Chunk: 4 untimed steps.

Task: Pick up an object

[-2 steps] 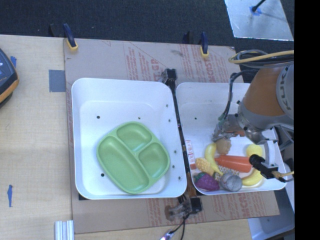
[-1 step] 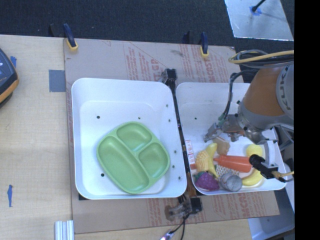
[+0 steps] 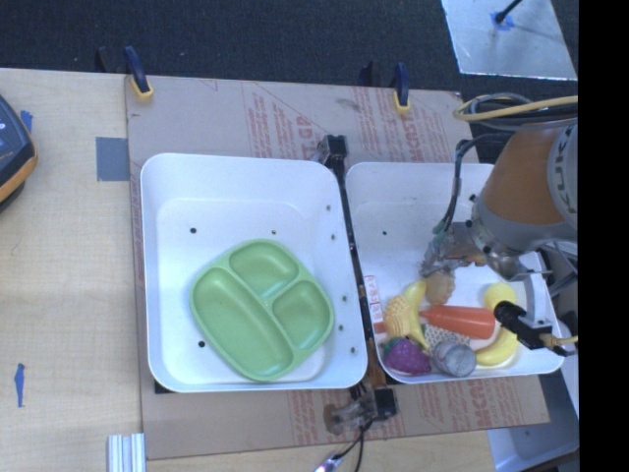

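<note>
Left bin [image 3: 167,264]: holds a green divided plate [image 3: 261,309], lying flat.
Right bin [image 3: 393,205]: toy food heaped at the near end: corn [image 3: 400,315], purple grapes [image 3: 407,356], orange carrot [image 3: 459,320], grey lump [image 3: 454,359], yellow banana [image 3: 501,346].
My gripper [image 3: 444,259]: low over the heap, just above the corn; grip state: cannot tell.

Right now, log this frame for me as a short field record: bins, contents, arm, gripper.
left bin: holds a green divided plate, lying flat, three compartments
right bin: toy food clustered at its near right end
items: orange carrot, yellow banana, corn cob, purple grapes, grey round piece
arm: reaches in from the right, over the right bin
gripper: low over the toy pile, above the carrot
grasp: finger state cannot be made out; nothing seen held
</note>
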Each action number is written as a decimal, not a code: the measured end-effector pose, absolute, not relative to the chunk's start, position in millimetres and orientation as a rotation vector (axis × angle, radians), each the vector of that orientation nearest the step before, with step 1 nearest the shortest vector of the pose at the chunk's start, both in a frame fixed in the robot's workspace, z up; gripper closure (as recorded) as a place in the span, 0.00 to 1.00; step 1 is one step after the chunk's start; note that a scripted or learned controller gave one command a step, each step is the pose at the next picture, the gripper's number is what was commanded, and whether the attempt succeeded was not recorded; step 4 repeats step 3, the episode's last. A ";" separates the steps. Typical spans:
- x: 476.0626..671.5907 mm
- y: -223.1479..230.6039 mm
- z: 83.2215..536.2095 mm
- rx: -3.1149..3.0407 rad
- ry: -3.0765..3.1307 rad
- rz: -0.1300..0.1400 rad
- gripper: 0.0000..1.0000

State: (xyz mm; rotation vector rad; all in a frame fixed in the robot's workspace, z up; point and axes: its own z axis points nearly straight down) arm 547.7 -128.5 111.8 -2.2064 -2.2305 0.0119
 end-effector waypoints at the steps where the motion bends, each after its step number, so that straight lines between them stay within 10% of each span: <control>1: 538.5 -137.8 197.9 -2.217 -2.224 0.003 1.00; 2: 574.5 -58.6 245.2 -2.214 -2.225 0.002 1.00; 3: 523.9 -12.5 223.6 -2.213 -2.225 0.007 1.00; 4: 523.9 -12.5 223.6 -2.213 -2.225 0.007 1.00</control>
